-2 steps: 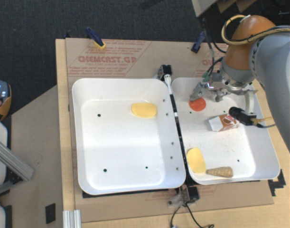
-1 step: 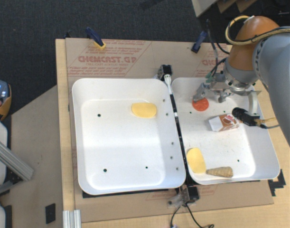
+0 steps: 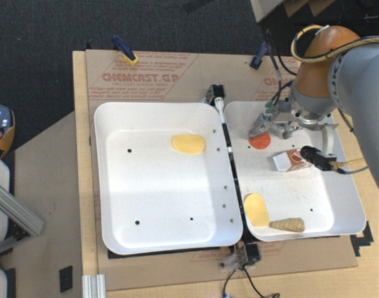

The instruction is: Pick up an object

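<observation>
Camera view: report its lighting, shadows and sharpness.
Camera view: bright, even overhead light; the left bin is nearly washed out, with a soft grey shadow band along its far wall. The end effector casts little shadow on the right bin, near the red object. The yellow piece is crisp-edged; the arm's orange band looks slightly soft.

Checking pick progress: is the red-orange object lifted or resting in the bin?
Cannot tell: red-orange object sits below the gripper inside the right bin.
</observation>
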`<action>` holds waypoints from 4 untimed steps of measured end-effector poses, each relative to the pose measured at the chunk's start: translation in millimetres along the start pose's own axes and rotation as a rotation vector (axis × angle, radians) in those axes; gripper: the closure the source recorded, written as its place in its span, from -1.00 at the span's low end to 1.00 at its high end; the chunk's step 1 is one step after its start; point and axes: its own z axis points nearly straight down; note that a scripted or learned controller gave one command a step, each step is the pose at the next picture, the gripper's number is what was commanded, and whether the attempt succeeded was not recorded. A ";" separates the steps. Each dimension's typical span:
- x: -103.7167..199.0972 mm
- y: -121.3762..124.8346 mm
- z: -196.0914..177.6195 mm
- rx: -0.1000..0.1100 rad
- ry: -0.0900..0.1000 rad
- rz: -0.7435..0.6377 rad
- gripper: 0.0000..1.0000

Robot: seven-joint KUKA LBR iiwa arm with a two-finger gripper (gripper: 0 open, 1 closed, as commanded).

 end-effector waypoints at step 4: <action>-68.6 -83.6 1.1 0.005 -0.003 0.010 1.00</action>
